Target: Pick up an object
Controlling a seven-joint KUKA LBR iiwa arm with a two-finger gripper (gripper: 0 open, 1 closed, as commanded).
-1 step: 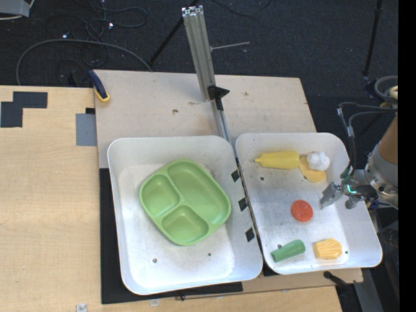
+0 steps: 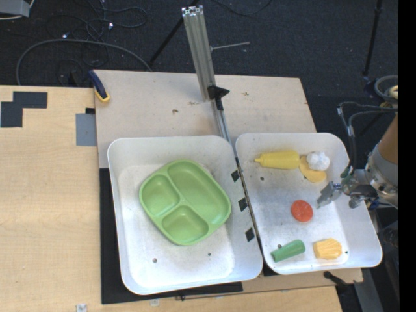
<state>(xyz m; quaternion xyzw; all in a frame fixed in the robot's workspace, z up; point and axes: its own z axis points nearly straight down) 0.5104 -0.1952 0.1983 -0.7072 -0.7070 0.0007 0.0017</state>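
While the jaws [image 2: 339,192] hang apart and empty at the bin's [image 2: 286,145] right rim, the tomato [image 2: 301,210] lies just left.

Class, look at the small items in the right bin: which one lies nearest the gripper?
The round red item: it lies just left of the gripper, closer than the others.

Prob. lab: bench [image 2: 260,103], floor cables [image 2: 65,44]

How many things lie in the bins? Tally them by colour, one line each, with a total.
Green: 2, plate and cylinder
Yellow: 3, bottle, block, piece under the ball
Red: 1, disc
White: 1, ball
Total: 7
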